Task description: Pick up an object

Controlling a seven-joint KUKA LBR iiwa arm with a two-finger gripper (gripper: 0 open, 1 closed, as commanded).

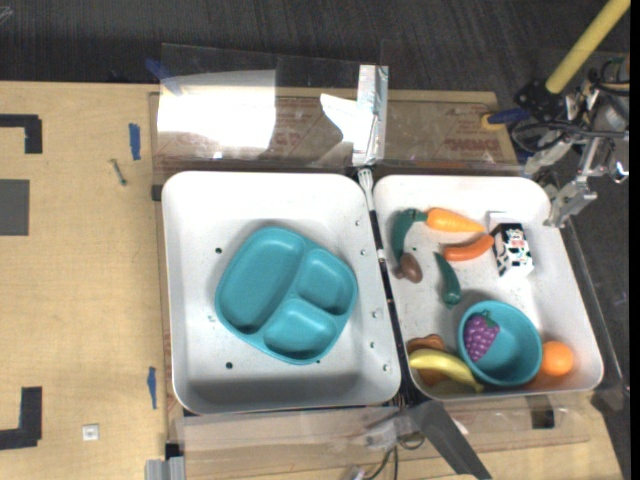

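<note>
The right bin (565,298) holds several small toys. An orange carrot (452,222) lies near its back, with a second orange piece (468,249) just below it. Beside them stands a black-and-white cow toy (511,248). A dark green piece (402,230) and a brown piece (409,266) lie along the left wall, and a teal stick (449,280) lies in the middle. A teal bowl (505,353) at the front holds purple grapes (481,335). A yellow banana (443,368) touches the bowl's left side; an orange ball (556,359) sits at its right.
The left bin (190,218) carries a teal divided plate (285,293). A clear plastic panel (260,118) and a metal bracket (370,113) stand behind the bins. A yellow pole (595,33), cables and a metal fixture (575,183) crowd the upper right.
</note>
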